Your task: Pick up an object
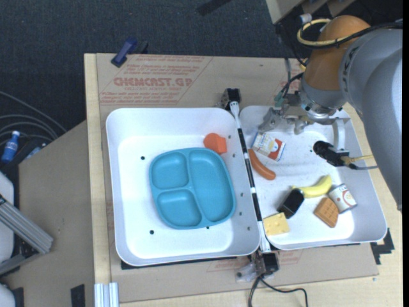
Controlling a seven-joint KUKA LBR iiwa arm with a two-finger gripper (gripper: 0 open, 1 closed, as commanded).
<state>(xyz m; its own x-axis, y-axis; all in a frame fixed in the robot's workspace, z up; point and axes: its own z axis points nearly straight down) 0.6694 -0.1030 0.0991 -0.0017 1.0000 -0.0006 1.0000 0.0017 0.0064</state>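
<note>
My gripper (285, 119) hangs over the back left part of the right bin (367, 232). Just below it in the view lies a small white and red carton (269, 147), apart from the gripper. An orange-brown sausage (262, 166) lies beside the carton, near the bin's left wall. Toward the front are a yellow banana (317, 187), a black block (291, 202), a wedge of yellow cheese (276, 224), a brown cracker (326, 212) and a small can (344, 197).
The left bin (121, 171) holds a blue divided plate (190, 187) and a small orange piece (216, 142) at its back right. A black divider strip (246, 165) runs between the bins. The grey arm (377, 75) covers the right bin's back right corner.
</note>
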